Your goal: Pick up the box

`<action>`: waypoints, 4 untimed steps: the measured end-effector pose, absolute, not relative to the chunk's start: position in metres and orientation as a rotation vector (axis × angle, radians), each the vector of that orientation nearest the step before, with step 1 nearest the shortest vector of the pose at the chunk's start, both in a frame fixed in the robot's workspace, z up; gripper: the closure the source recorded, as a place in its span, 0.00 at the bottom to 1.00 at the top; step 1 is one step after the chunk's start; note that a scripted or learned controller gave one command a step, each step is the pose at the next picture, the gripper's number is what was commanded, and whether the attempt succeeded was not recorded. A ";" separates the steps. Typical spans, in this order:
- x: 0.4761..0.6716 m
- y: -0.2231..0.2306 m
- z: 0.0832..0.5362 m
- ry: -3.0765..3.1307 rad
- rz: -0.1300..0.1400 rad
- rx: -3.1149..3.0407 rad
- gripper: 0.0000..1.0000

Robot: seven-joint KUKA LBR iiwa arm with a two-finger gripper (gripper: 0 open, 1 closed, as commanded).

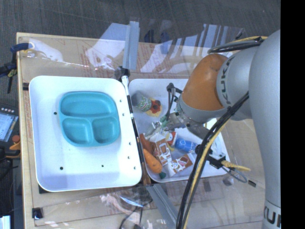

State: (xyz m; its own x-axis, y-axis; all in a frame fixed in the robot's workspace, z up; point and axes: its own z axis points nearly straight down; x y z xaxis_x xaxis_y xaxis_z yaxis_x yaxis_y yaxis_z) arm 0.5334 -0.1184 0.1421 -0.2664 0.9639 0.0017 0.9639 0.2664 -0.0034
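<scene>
1. Carefully — the box [167, 152], brown and white, lies in the right bin [217, 171] near its front edge, touching the carrot [151, 160] and a blue packet [187, 144].
2. Just behind it hangs the gripper [164, 123]; the claw's state — I cannot tell.
3. Descend squarely onto the box, avoiding its neighbours.

Only "KU" reads, on the arm's base [272, 217].

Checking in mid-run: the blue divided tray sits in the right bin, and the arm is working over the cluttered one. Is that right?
Not quite. The camera view shows the blue divided tray in the left bin, not the right. The arm is indeed over the cluttered right bin.
</scene>
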 end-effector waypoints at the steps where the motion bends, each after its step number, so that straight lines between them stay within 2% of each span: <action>1: 0.549 -0.135 0.094 -2.613 -0.003 -1.746 0.00; 4: 0.549 -0.135 0.094 -2.614 -0.003 -1.747 0.00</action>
State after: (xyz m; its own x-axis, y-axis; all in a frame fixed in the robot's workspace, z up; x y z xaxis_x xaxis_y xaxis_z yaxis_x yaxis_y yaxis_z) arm 0.5493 -0.1348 0.0944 -0.3825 0.9239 -0.0004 0.9239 0.3825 0.0027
